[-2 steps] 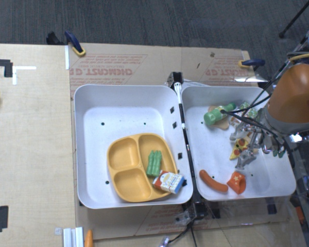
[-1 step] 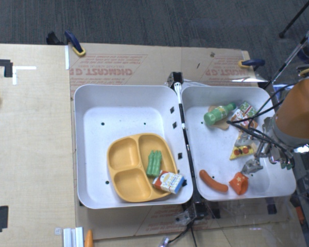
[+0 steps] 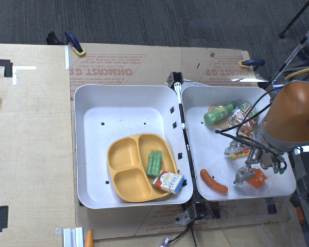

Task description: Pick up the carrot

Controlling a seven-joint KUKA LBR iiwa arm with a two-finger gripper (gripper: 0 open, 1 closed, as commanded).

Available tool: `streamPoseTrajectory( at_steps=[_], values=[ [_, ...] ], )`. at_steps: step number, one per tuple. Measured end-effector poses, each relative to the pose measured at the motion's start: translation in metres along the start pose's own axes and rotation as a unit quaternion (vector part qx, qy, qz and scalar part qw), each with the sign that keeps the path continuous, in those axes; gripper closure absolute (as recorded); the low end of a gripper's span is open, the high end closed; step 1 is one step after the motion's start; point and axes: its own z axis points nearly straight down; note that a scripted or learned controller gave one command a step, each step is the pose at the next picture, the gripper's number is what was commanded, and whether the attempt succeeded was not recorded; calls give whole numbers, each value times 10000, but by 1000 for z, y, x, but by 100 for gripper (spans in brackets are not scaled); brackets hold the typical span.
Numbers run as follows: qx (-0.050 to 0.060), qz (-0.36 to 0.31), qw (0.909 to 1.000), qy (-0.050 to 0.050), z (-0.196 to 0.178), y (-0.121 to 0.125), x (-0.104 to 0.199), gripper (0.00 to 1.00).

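In the right bin (image 3: 195,138), a small bright orange, wedge-shaped piece (image 3: 258,178) lies near the front right corner; it looks like the carrot. My gripper (image 3: 245,173) hangs low over the bin floor, right beside this piece on its left and touching or nearly touching it. The wrist and cables hide part of the piece. A longer orange-red, rod-shaped piece (image 3: 213,181) with rounded ends lies at the bin's front left, well apart from the gripper.
A green bottle (image 3: 218,113) and a colourful packet (image 3: 240,115) lie at the back of the right bin. The left bin (image 3: 92,138) holds a yellow divided tray (image 3: 124,153) with a green bean pod (image 3: 154,162) and a small carton (image 3: 169,181).
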Motion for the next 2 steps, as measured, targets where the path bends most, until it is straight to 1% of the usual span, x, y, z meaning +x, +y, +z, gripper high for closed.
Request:
streamPoseTrajectory(
  at_steps=[1, 2],
  values=[
    [2, 840, 9965, 17, 1, -64, -44, 0],
    [-4, 502, 9987, 31, 1, -34, -13, 0]
  ],
)
